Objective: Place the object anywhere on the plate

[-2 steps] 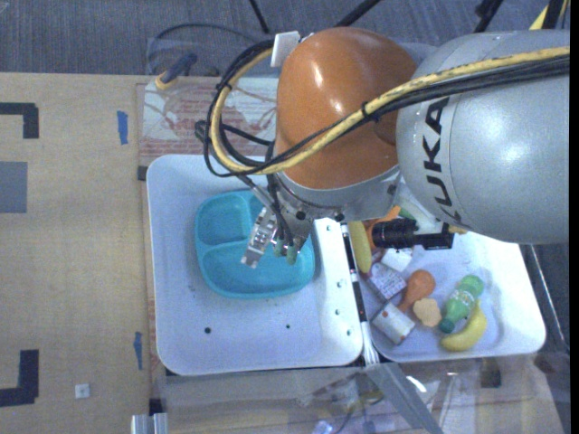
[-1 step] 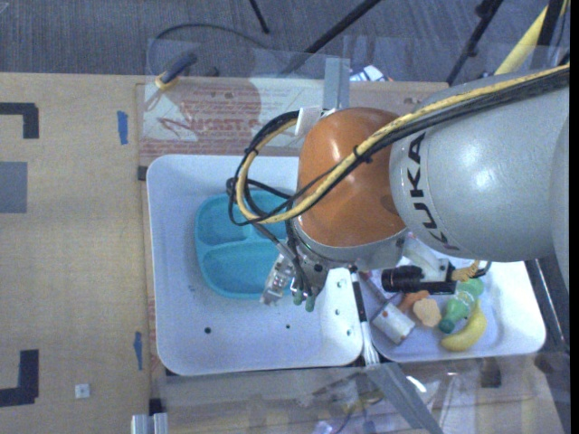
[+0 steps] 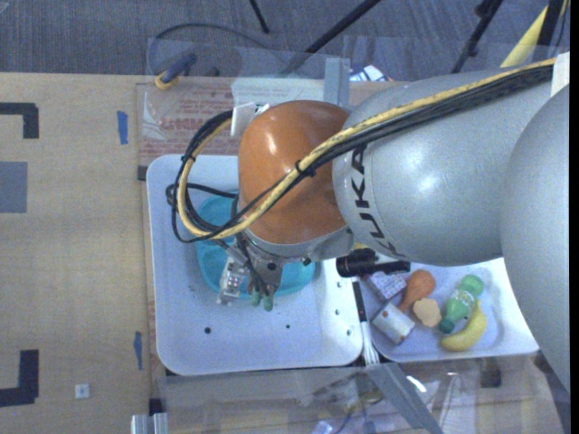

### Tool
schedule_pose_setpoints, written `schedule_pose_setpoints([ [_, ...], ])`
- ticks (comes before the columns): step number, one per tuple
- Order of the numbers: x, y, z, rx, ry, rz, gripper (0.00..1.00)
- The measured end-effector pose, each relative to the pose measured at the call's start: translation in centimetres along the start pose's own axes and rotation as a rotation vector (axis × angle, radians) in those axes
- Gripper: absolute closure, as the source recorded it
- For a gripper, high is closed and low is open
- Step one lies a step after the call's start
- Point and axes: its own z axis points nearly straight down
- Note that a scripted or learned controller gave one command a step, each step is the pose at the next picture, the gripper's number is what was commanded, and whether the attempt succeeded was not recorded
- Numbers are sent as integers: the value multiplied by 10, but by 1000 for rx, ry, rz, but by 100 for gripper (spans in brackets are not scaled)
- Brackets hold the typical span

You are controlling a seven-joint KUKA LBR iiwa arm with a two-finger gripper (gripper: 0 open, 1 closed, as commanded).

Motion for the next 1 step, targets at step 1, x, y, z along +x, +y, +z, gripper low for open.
schedule_pose_setpoints([
  [1,6,-1,0,1,3,-331,100],
])
